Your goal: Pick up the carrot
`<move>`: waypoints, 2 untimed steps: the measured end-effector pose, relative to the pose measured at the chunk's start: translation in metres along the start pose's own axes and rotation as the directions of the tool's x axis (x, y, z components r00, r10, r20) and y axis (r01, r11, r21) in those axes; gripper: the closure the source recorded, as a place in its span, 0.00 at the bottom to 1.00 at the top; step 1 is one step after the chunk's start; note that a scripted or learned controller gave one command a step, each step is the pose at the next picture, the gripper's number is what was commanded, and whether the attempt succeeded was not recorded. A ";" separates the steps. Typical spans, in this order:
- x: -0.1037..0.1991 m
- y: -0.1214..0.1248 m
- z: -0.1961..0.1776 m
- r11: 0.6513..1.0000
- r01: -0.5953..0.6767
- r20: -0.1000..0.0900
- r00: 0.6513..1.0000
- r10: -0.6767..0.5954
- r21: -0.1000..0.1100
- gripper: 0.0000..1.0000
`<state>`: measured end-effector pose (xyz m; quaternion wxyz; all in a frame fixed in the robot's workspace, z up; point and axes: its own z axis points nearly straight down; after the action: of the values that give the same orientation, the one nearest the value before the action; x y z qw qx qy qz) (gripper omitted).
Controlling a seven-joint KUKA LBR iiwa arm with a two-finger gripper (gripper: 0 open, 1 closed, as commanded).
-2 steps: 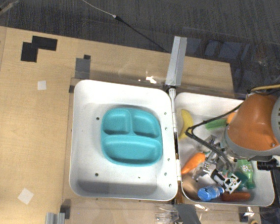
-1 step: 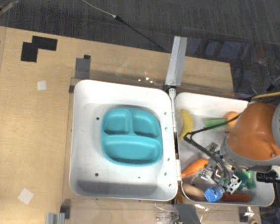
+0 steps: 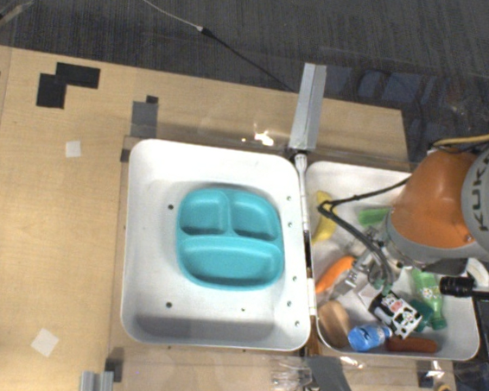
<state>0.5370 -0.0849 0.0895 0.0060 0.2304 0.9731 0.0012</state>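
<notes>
The orange carrot lies in the right bin near its left wall, tilted, with a yellow item above it. My gripper hangs low just to the carrot's right, its metal fingers close beside the carrot's upper end. The carrot rests on the bin floor and I cannot see it between the fingers. The grey arm with its orange band covers the bin's upper right part.
The left bin holds a teal divided plate. Around the carrot in the right bin lie a brown round item, a blue bottle, a dark red item, a black-and-white object and green items.
</notes>
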 end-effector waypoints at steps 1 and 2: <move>-0.009 0.017 -0.098 0.979 -0.204 0.001 0.979 0.204 0.000 0.00; 0.026 -0.015 -0.001 0.940 -0.342 0.004 0.940 0.342 -0.003 0.00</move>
<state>0.5073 -0.0868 0.0897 0.0082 0.3961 0.9182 0.0029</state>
